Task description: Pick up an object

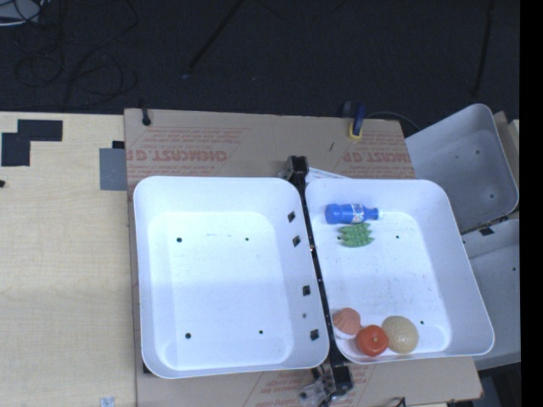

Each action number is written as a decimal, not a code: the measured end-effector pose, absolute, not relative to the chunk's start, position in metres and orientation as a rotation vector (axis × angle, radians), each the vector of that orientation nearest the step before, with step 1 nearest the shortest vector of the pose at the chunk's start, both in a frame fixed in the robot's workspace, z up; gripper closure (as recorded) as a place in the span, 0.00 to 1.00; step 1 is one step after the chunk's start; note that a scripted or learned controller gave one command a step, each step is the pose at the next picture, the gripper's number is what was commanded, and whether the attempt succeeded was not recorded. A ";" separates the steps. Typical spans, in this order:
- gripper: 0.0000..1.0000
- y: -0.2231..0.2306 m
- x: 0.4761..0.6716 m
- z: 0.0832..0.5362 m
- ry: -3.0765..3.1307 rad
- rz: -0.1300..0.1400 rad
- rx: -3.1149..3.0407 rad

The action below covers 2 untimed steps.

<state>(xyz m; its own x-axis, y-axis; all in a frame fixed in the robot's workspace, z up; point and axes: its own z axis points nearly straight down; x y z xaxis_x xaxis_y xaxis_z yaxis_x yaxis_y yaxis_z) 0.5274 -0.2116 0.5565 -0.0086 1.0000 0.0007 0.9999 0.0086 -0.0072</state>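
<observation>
toward the far end of the right bin [441,227] lies the blue bottle [351,214], on its side with its white cap pointing right, and touching or nearly touching it on the near side sits a small green toy [356,236]. any of these would serve as my object; none is chosen yet. at the near edge of the same bin three round things crowd together: a pinkish shell-like piece [346,320], a red ball [372,340] and a pale tan ball [400,333], each touching its neighbour or just beside it. counted: one bottle, one green toy, three round pieces, five things in all, all in the right bin. the left bin [153,253] stands beside it on the desk [59,261], two bins in all.

i judge the task is at its very start: nothing lifted, the approach not begun. my pincer's state i cannot tell from this view, so i claim no hold on anything. the next move calls for picking one target and coming down over it squarely; the bottle looks the fairest choice, though the green toy lies close alongside it.
</observation>
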 end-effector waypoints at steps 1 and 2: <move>1.00 -0.211 0.529 0.566 -2.232 0.009 -2.201; 0.00 -0.210 0.529 0.566 -2.232 0.009 -2.200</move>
<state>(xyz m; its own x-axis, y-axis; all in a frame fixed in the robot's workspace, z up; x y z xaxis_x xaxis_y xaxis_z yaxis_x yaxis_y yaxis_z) 0.5285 -0.2102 0.5659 -0.0144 0.9999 0.0012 0.9999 0.0144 -0.0094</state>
